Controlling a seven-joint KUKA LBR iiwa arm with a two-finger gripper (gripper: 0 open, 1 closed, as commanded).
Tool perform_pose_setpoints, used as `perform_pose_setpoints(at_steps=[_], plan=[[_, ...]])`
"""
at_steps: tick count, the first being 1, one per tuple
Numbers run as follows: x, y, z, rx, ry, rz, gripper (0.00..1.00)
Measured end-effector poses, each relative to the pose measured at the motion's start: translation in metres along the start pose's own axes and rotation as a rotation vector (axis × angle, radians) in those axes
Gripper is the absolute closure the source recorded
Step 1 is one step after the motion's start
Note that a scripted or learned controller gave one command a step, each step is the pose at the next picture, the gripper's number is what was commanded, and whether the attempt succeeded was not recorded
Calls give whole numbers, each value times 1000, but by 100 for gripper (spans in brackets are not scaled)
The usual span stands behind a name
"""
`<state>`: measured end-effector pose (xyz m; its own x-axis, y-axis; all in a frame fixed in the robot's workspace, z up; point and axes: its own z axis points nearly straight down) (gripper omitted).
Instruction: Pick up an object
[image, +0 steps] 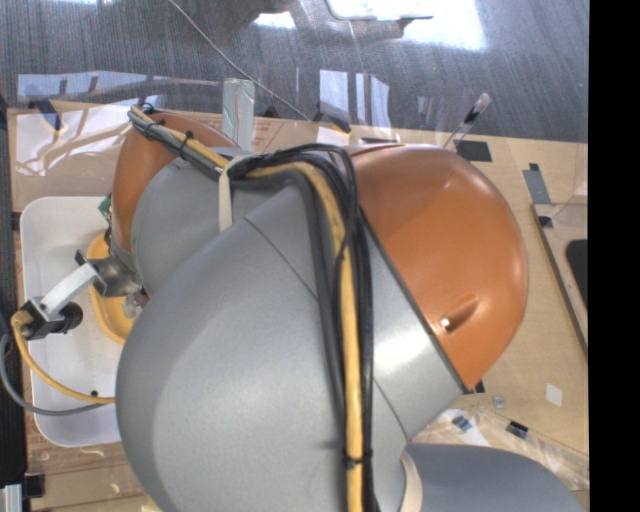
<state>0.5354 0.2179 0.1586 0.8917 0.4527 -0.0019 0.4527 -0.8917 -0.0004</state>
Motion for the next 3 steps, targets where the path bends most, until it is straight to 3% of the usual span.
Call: perform_pose_setpoints(at_steps=[1, 2, 3], plan=[[-49, -27, -147, -1, 10, -113, 100], [-69, -1, -38, 2, -11, -73, 100], [-54, -27, -33, 0, -1, 53, 100]])
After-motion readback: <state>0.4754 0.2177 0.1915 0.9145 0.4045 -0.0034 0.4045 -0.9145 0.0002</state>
